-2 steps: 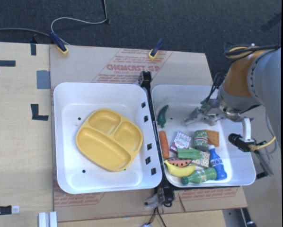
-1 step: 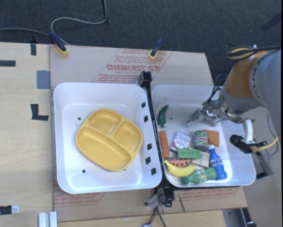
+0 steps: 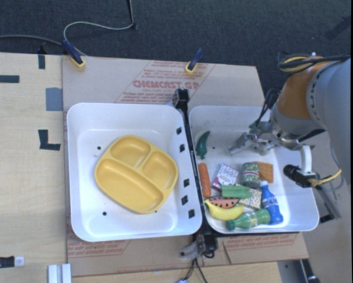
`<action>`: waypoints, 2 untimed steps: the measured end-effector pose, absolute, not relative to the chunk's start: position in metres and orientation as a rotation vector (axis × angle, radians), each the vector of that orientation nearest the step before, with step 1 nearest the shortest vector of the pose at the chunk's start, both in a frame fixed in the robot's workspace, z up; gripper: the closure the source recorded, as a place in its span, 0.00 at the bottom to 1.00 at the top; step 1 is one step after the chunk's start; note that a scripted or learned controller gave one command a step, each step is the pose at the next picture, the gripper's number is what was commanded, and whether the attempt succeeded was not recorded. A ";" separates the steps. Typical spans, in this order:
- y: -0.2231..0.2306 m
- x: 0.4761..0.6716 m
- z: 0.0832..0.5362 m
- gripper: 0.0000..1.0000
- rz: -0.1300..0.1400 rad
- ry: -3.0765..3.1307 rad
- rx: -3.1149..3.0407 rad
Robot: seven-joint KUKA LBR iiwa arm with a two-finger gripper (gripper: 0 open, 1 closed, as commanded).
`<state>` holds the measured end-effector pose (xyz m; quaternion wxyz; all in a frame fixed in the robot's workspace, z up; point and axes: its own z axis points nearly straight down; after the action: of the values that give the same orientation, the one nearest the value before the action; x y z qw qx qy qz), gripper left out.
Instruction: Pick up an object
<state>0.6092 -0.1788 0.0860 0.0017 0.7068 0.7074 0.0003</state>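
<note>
At the time of inspection the counter (image 3: pixel 23 175) carried two shallow white bins side by side. The left bin (image 3: pixel 82 158) held a yellow divided tray (image 3: pixel 136 174), lying flat near its middle. The right bin (image 3: pixel 300 211) held a cluster of small items in its near half: a green pepper (image 3: pixel 202 143) close to the dividing wall, an orange carrot (image 3: pixel 205 180) just below it, a yellow banana (image 3: pixel 222 211), a watermelon slice (image 3: pixel 224 204) resting against the banana, a green bottle (image 3: pixel 248 219), a blue bottle (image 3: pixel 270 203), a green can (image 3: pixel 251 174) and a small red-and-white packet (image 3: pixel 226 174). These items lay touching or just beside one another.

The arm (image 3: pixel 318 99) reached in from the right, with the gripper (image 3: pixel 253 141) over the far half of the right bin, above bare bin floor. It stood apart from the cluster, the can being the nearest item. Its fingers appeared spread, though the view was small and somewhat indistinct. Nothing was seen between them.
</note>
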 end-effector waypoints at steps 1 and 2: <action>-0.175 0.596 0.086 0.00 0.001 2.218 2.217; -0.185 0.597 0.086 0.00 0.003 2.221 2.217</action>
<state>0.5965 -0.1853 0.0862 0.0016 0.7064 0.7078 0.0009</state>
